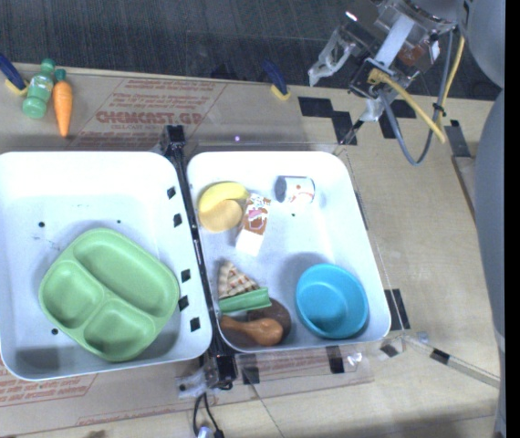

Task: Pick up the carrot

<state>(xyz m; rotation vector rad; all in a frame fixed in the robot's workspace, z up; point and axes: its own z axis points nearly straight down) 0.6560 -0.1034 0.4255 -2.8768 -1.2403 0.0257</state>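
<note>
From my grey arm's perch above the right white plastic bin (pixel 356 210), my gripper (pixel 333 62) looks spread and empty, though glare blurs it. The green moulded divided tray (pixel 107 292) fills the left bin (pixel 5 245). The small, smooth, tapered orange carrot (pixel 62 106) lies outside on brown cardboard (pixel 150 108), touching a green bottle (pixel 37 92). I should cross left and pinch mid-body.

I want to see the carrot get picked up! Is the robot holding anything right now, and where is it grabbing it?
Nothing is held. The gripper hangs above the bench, away from the carrot, which lies outside the bins.
</note>
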